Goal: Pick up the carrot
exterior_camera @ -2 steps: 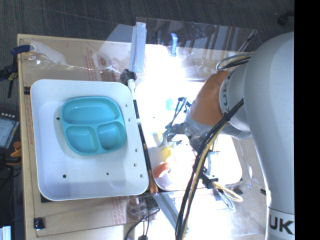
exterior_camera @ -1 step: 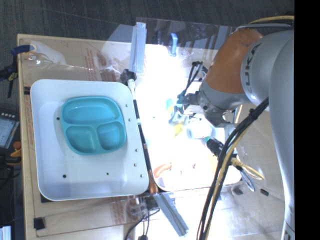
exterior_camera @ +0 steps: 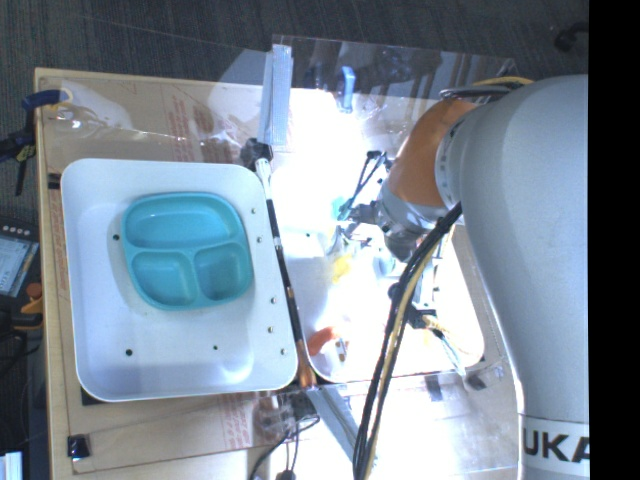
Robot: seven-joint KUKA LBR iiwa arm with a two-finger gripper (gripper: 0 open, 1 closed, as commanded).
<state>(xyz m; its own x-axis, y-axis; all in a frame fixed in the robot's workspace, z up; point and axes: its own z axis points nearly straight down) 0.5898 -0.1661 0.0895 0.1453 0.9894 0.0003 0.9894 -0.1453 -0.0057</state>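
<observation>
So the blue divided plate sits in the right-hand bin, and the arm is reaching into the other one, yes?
Not quite. The blue divided plate sits in the left-hand bin, as the camera view shows. The arm reaches over the right-hand bin, the brightly lit one, where a small orange thing, perhaps the carrot, lies near the front edge.

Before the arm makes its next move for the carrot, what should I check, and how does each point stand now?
1. Carrot located: ok, an orange piece near the right bin's lower left corner.
2. Hand over carrot: not ok, it sits further up the bin.
3. Carrot free of neighbours: cannot tell, glare washes out the bin.
4. Fingers' state: cannot tell.
5. Cables away from the carrot: ok, they hang to its right.
</observation>
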